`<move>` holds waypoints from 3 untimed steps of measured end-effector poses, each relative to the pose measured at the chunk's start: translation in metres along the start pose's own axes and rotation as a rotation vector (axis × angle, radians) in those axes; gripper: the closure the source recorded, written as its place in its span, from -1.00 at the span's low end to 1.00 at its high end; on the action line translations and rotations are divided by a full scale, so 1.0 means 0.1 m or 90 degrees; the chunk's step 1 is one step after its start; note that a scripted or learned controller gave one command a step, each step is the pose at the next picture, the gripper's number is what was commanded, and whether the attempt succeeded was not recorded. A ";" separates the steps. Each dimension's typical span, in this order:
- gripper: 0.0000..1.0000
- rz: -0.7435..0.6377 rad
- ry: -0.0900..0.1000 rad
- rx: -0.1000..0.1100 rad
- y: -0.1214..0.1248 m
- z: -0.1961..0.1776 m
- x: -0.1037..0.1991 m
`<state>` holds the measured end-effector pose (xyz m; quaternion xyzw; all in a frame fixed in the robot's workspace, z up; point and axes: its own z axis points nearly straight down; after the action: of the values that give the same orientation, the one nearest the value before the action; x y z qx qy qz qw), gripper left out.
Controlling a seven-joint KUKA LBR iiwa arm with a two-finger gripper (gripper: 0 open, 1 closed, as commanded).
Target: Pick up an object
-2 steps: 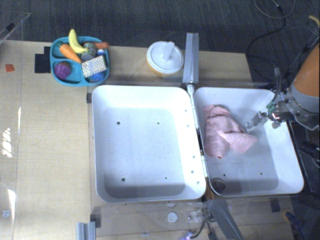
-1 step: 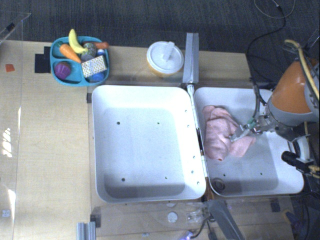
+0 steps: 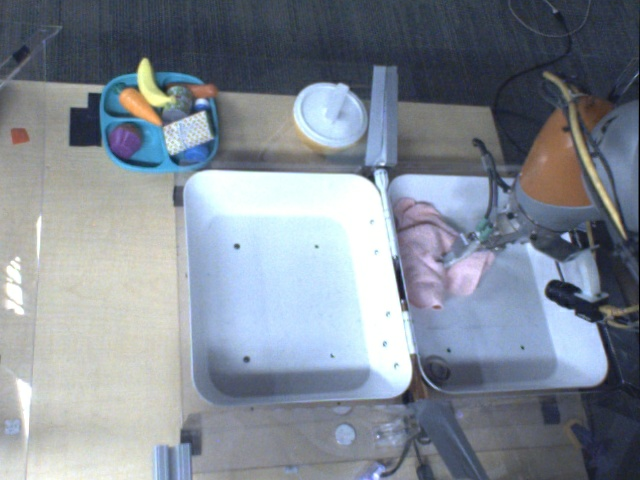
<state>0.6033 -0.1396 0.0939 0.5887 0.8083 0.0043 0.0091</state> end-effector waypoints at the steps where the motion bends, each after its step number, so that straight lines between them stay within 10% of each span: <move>1: -1.00 0.198 0.004 0.010 -0.17 -0.30 -0.01; 2: -1.00 0.153 0.001 0.003 0.20 0.02 0.25; 3: 1.00 0.149 0.002 -0.001 0.23 -0.10 0.27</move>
<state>0.6172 -0.1072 0.1039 0.6792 0.7339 0.0068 0.0081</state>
